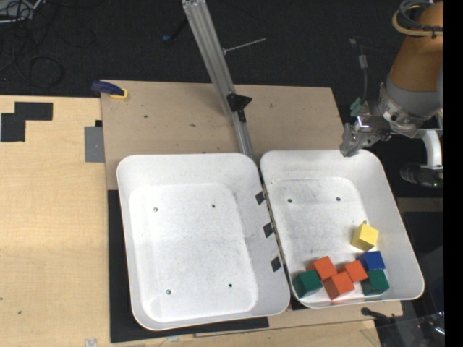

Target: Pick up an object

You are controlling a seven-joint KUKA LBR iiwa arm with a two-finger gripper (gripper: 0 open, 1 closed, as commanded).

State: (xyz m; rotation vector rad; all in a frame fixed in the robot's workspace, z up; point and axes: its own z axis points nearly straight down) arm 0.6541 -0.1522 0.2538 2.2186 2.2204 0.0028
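Several small blocks lie in the right bin (340,172) near its front right corner: a yellow block (365,236), a blue block (373,259), orange blocks (325,267) (355,270) (338,285), and green blocks (309,283) (375,283). My gripper (352,142) hangs at the far right corner of the right bin, just over its back rim, well away from the blocks. Nothing shows between its fingers.
The left bin (145,172) sits beside the right one, joined by black clips (269,229). A slanted aluminium rail (217,63) rises behind the bins. A blue and yellow clamp (110,90) lies on the bench's far left corner.
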